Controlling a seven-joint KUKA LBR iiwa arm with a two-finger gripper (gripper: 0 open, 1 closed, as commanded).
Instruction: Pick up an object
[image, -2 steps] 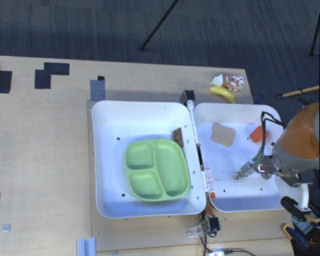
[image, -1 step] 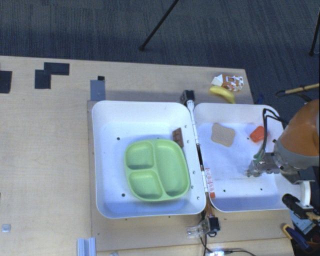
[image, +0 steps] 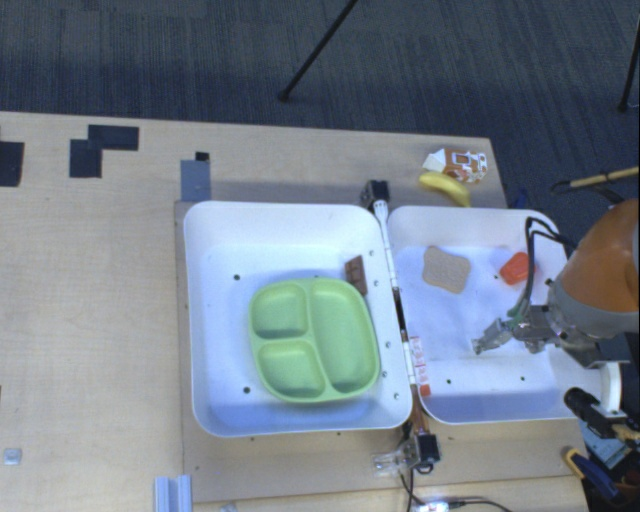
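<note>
My gripper (image: 488, 341) hangs low over the right bin (image: 450, 395), near its middle, and nothing shows between its fingers. A tan, roughly square object (image: 446, 269) lies at the back of that bin, up and to the left of the gripper. A small orange-red object (image: 515, 267) rests near the bin's back right, above the gripper. In the left bin (image: 215, 300) sits a green plate with three compartments (image: 313, 340), and a small brown block (image: 354, 270) lies by the plate's upper right rim.
Behind the right bin, on the bench, lie a yellow banana-like item (image: 443, 186) and a small white and orange packet (image: 463, 164). The arm's orange band (image: 605, 265) overhangs the right bin's right edge. Cables and clips sit at the front between the bins.
</note>
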